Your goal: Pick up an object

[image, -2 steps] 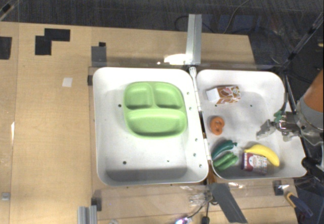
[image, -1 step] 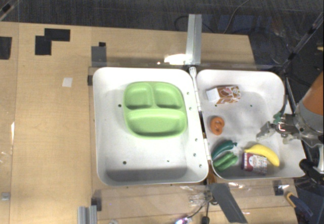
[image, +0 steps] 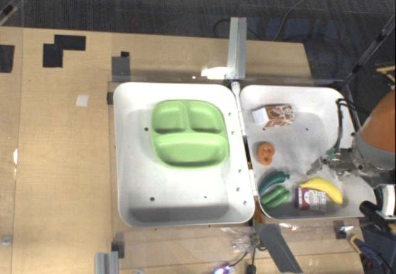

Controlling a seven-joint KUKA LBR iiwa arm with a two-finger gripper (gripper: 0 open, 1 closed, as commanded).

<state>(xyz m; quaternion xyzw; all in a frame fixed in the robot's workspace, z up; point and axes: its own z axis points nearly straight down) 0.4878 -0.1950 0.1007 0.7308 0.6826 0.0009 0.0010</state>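
Yellow banana point(image: 326, 190) lies at five o'clock in the right bin point(image: 322, 96), gripper point(image: 336, 163) poised just above it, jaw state unreadable; approach step, apparently, descent and closing due next.

A light wooden table point(image: 62, 161) is seen carrying two shallow white plastic bins side by side, the left bin point(image: 127, 161) and the right bin point(image: 309, 96).

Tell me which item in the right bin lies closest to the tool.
The yellow banana, just below the tool; the carton, orange piece and green vegetables lie farther left.
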